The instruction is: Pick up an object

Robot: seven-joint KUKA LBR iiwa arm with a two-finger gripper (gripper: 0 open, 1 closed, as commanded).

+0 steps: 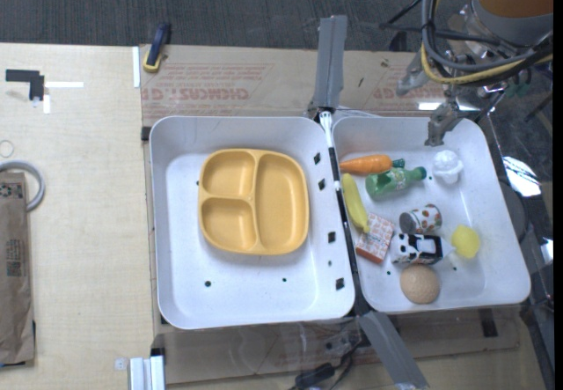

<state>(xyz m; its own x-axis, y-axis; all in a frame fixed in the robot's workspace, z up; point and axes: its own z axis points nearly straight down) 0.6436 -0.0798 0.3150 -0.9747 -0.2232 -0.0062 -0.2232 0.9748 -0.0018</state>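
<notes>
Small objects crowd the right shallow white plastic bin [497, 203]: an orange carrot [365, 164], a green bottle [393, 181], a yellow banana [354, 203], a small white cup [447, 166], a yellow lemon [465, 242] and a round tan ball [420, 283]. The grey gripper [440, 127] hangs above that bin's far edge, near the cup, holding nothing; whether it is wide or narrow I cannot tell. The left white bin [176, 274] holds a yellow three-compartment plastic tray [255, 201].

Robot lab: cabled arm [493, 18], cardboard-covered bench [237, 84], two white bins [167, 230].
</notes>
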